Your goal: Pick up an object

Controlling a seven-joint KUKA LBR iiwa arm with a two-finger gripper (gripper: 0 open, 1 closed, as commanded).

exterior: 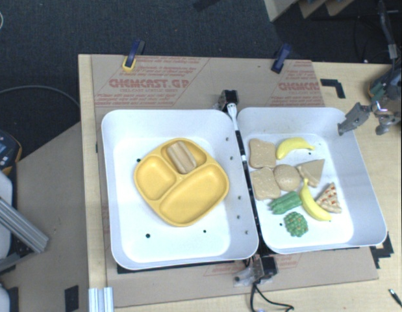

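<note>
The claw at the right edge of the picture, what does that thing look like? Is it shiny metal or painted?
The grey metal claw looks like bare, dull metal rather than paint. A slim grey finger juts out to the left from a chunkier block of grey and dark parts. Thin dark cables run up along the edge above it. It is too small and blurred to make out any markings.

I see the divided plate [182, 182] in the left bin [116, 174], with what may be a bread piece [182, 155] in its rear compartment. The right bin [363, 174] holds the food items [293, 175], clustered toward its left side.
</note>
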